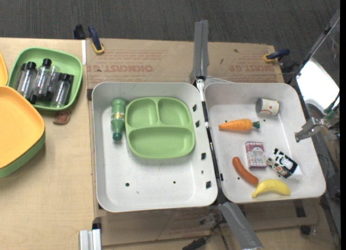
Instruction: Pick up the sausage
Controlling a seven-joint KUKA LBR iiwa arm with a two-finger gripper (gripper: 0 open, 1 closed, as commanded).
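I am seeing the sausage [245, 170] lying in the right bin [238, 95], lower right of the frame, between card [255, 154] and banana [271, 188]; the hand [309, 130] is hovering at the bin's right rim, well apart, grip state I cannot tell

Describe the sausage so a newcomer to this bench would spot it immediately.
Look in the right-hand white bin, toward its near edge. The sausage lies there at a slant, just left of a small pink card box and up-left of the banana. It is the plain reddish-orange rod, darker than the carrot, with no green top.
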